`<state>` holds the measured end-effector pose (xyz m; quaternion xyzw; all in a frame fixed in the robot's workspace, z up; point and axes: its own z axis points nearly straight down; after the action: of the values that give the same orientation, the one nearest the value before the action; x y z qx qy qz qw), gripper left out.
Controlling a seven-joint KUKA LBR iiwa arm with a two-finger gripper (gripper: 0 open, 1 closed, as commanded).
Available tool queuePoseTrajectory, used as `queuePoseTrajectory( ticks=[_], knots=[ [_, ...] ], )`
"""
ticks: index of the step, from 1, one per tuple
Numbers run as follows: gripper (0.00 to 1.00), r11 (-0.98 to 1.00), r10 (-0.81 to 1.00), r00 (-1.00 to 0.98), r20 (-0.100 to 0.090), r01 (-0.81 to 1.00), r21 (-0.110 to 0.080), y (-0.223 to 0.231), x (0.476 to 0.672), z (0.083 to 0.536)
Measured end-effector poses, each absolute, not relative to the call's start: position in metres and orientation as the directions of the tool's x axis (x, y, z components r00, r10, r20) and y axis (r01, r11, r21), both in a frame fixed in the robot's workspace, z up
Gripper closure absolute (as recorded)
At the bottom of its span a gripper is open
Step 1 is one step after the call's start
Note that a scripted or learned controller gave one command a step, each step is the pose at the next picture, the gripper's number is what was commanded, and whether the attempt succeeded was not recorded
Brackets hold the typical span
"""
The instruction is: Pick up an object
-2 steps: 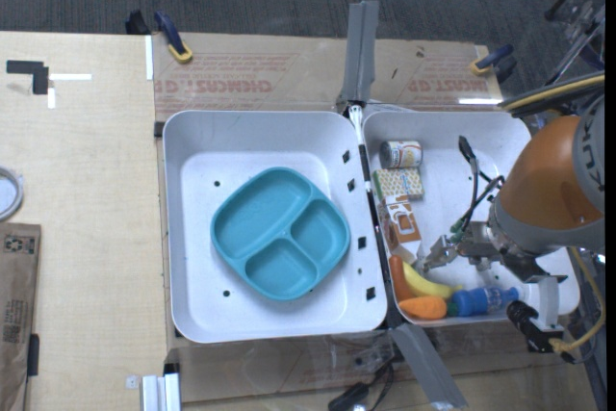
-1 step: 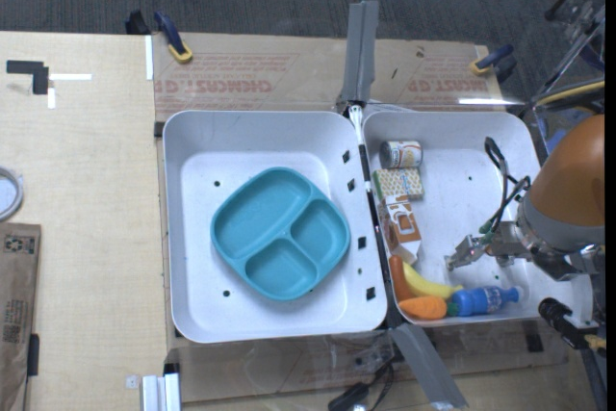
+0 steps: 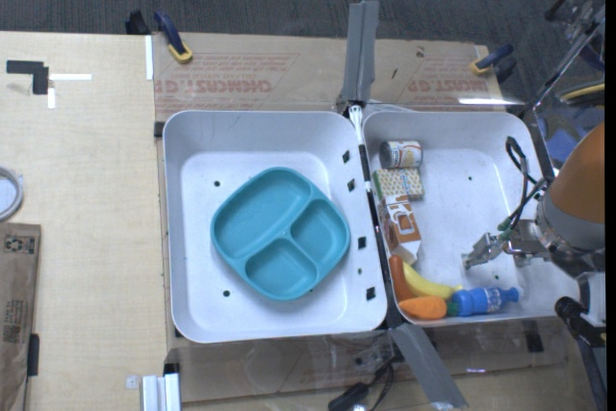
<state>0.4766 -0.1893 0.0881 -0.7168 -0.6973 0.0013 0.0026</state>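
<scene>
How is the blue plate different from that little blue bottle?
The blue divided plate is far bigger than the blue bottle. The plate lies flat in the left bin, apart from other things; the bottle lies on its side in the right bin, next to an orange item and a banana. The plate is teal, the bottle deeper blue.
</scene>
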Motion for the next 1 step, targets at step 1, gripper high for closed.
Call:
queuePoseTrajectory(
  ticks=[1],
  knots=[
    [0.0,0.081,0.997,-0.081,0.003,0.997,-0.007,-0.1345,0.4767,0.0881]
  ],
)
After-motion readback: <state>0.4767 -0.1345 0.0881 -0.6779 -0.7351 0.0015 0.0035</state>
